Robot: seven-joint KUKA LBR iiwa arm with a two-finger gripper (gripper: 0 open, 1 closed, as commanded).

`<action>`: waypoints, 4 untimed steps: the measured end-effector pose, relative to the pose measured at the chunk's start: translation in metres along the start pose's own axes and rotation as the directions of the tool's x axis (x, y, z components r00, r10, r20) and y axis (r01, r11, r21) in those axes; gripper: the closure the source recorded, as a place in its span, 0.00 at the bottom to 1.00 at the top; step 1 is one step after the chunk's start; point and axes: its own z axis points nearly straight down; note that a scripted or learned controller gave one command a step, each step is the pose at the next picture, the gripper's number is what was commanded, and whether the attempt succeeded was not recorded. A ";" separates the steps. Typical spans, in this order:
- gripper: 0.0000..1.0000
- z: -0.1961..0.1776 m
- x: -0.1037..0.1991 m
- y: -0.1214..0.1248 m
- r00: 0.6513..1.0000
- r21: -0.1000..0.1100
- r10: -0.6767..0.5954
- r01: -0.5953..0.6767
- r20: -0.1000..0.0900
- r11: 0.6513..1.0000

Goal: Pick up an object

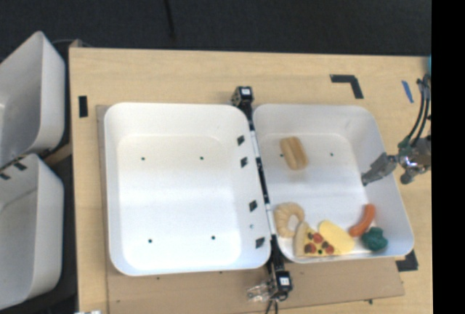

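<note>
The right bin (378, 132) holds several toy foods. A tan bread loaf (293, 153) lies near its far middle. Along the near edge sit a pretzel (288, 219), a pizza slice (312, 241), a yellow cheese wedge (336, 236), an orange sausage (362, 220) and a green piece (375, 238). My gripper (392, 166) pokes in over the right wall of this bin, partly cut off by the view's edge. It is above and to the right of the sausage, apart from every object, and nothing shows in it.
The left bin (116, 123) lies beside the right one, joined by a black-clipped divider (254, 174). Both rest on a wooden bench (167, 76). White containers (25, 102) stand off the bench at the far left. Cables (418, 123) hang at the right edge.
</note>
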 end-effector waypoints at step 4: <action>0.00 0.082 0.032 0.090 1.000 -0.011 0.005 -0.005 0.007 1.000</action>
